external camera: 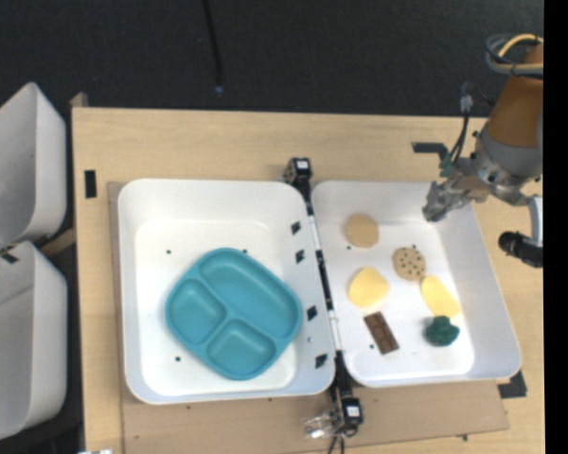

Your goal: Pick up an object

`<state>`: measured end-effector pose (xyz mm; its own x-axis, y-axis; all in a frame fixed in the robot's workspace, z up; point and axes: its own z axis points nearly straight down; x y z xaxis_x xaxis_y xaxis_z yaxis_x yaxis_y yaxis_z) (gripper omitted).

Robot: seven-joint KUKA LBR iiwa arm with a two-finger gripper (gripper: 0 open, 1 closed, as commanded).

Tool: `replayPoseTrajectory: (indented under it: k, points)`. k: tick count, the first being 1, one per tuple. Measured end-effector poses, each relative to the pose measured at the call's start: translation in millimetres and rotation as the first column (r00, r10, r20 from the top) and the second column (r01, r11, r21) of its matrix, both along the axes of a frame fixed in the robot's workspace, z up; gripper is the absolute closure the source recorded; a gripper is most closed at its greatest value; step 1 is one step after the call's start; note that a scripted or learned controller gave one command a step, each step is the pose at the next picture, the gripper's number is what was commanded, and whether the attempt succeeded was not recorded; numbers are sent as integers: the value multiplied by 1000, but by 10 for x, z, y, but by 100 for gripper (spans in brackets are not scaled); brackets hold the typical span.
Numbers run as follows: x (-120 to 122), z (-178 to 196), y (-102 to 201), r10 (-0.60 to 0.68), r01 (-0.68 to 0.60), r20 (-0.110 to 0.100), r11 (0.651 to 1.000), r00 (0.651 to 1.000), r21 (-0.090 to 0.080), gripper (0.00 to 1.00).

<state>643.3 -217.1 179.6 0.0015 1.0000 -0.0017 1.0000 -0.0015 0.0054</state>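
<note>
The right bin [483, 282] holds several small items: a tan round cookie [362, 231], a brown dotted cookie [410, 262], a pale yellow piece [367, 288], a yellow lemon-like piece [439, 295], a brown chocolate bar [381, 332] and a dark green lump [441, 331]. My gripper [439, 201] hangs over the bin's far right corner, up and to the right of the dotted cookie and apart from every item. Nothing shows between its fingers.
The left bin [142, 253] carries a blue divided plate [232, 312]. A black clamp [298, 170] sits at the far end of the seam between the bins. White boxes [19, 253] stand off the bench's left edge. The arm [516, 112] enters from the right.
</note>
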Motion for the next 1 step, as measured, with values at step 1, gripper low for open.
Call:
replayPoseTrajectory:
  k: [1]
  points:
    - [10, 312, -13, 3, -3, 0, 1000, 1000, 0, 100]
